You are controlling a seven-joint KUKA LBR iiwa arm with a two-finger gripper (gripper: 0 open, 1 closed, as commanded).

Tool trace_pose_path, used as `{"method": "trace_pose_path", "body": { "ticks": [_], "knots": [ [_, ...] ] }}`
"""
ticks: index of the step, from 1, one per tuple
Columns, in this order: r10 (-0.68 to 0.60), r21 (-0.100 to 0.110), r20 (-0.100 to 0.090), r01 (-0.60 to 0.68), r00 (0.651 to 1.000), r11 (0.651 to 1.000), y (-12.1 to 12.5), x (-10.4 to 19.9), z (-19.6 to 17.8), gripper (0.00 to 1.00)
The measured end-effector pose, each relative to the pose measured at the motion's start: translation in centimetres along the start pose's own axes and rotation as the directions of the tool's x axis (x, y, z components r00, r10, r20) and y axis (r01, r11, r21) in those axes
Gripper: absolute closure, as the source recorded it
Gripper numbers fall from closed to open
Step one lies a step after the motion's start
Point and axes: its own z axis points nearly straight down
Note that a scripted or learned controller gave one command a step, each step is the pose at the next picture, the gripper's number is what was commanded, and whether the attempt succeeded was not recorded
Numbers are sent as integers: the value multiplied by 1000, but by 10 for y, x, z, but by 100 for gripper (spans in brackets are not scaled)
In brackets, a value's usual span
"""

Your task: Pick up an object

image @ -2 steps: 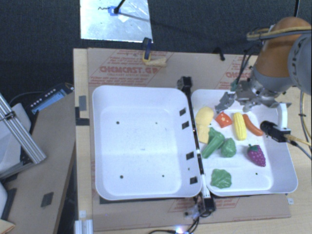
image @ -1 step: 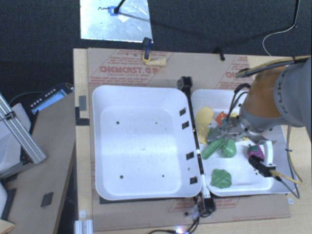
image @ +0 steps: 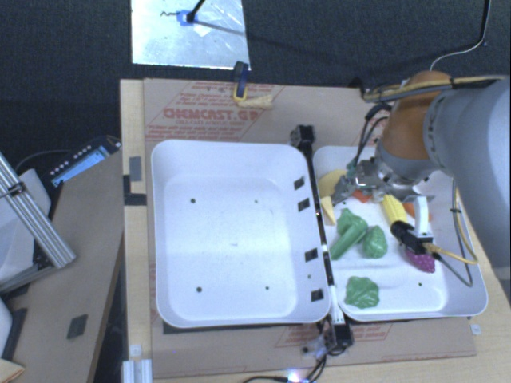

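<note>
- Where the grey arm [image: 471,134] reaches in from the right of the camera view, its gripper [image: 354,186] hangs low over the far end of the right bin [image: 415,290]; whether it is apart or closed cannot be told, and nothing can be seen held in it.
- Just beside the gripper, toward the bin's dividing wall, lies a yellow banana-like piece [image: 330,183]; whether the two touch cannot be told.
- Near the gripper on its nearer side lies a green leafy toy [image: 349,230], with a second green piece [image: 375,242] touching it on the side away from the wall.
- A third green piece [image: 362,292] lies well apart from the gripper, at the near end of the same bin.
- A yellow corn-like piece [image: 393,209] sits near the gripper, under the wrist, with a small orange piece [image: 412,208] just beyond it.
- A purple piece [image: 421,260] lies farther out on that side, nearer the camera than the gripper.
- Across the dividing wall from the gripper sits the left bin [image: 231,238].
- Both bins rest on a printed cardboard sheet [image: 207,110] that shows beyond them.
</note>
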Motion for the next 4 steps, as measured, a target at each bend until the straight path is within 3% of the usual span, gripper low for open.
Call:
{"method": "trace_pose_path", "body": {
  "ticks": [1,2,3,4],
  "knots": [
    [-1,-1,-9,1,1000,1000,46,-12,1,0],
    [-3,-1,-10,3,1000,1000,46,-12,-10,100],
    [-11,0,-16,11,1000,1000,-3,125,-110,100],
    [-1,7,-11,2,1000,1000,-20,131,-99,100]
  ]
}}
